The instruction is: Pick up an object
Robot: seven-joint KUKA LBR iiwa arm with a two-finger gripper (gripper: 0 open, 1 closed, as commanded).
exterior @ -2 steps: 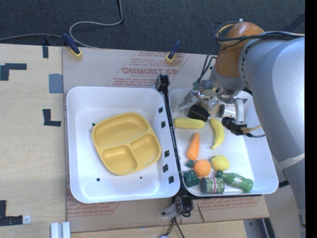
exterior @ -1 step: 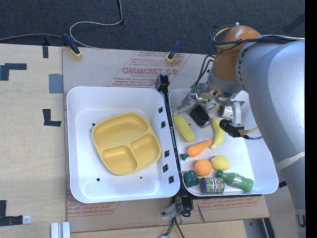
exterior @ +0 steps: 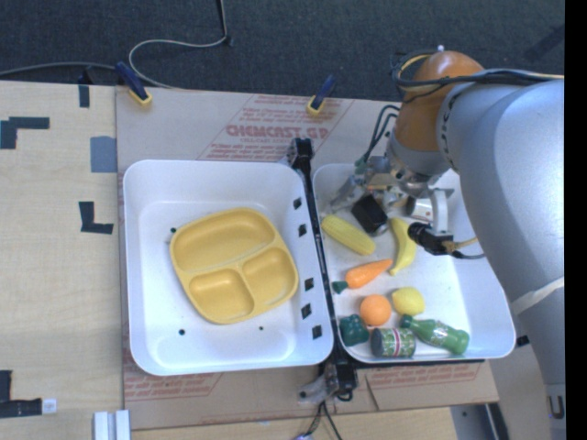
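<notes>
Green bottle [exterior: 438, 334] lying flat, beside can [exterior: 393, 342], orange [exterior: 374, 310].

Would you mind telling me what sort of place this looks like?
Probably a robotics lab bench: a grey arm reaches over two white bins, toy food like a carrot fills one, and cables trail behind.

A dark grey carpet [exterior: 275, 16] covered the floor at the top of the view. A thin cable [exterior: 179, 46] lay on it in a loop. Below it stood a light wooden bench [exterior: 55, 273] with some dark tape marks [exterior: 92, 216]. A brown cardboard sheet [exterior: 266, 131] with red letters lay on the bench, held by two blue and yellow clamps [exterior: 134, 87]. The light was even and soft.
</notes>
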